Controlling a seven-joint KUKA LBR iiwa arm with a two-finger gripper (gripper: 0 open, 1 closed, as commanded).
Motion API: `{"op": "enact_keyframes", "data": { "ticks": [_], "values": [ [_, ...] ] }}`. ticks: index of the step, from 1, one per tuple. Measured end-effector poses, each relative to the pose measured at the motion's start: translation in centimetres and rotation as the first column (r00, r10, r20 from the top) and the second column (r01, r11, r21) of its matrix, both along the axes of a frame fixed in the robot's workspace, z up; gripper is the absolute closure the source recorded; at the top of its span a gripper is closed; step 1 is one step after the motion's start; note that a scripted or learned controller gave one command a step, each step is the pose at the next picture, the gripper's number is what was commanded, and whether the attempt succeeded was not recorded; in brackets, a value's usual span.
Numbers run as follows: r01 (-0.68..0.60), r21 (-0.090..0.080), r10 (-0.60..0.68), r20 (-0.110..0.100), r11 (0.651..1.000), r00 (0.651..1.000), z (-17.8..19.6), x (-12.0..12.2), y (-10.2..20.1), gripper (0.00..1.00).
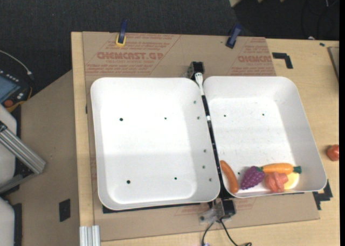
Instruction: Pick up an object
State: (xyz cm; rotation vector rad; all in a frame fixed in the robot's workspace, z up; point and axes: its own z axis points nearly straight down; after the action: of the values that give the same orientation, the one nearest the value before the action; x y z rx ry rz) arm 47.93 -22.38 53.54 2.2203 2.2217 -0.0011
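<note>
- Plainly, the toys are bunched in the right bin's (253, 99) near corner, so a good pick means coming straight down on one at the edge of the bunch.
- Best bet, I judge: the sausage (229, 176), lying apart on the left by the bin wall; close across its narrow width.
- Grapes (252, 177), purple and knobbly, sit just beside it; the carrot (278, 168), orange with a green tip, lies over a red piece and a yellow one.
- Gripper: cannot tell its state.
- Left bin (151, 142) holds nothing to pick.
</note>
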Motion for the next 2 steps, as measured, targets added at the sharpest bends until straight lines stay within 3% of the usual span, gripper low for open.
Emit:
{"op": "enact_keyframes", "data": {
  "ticks": [2],
  "values": [
    [0.000, 0.000, 0.000, 0.000, 1.000, 1.000, 0.00, 0.00, 0.00, 1.00]
  ]
}}
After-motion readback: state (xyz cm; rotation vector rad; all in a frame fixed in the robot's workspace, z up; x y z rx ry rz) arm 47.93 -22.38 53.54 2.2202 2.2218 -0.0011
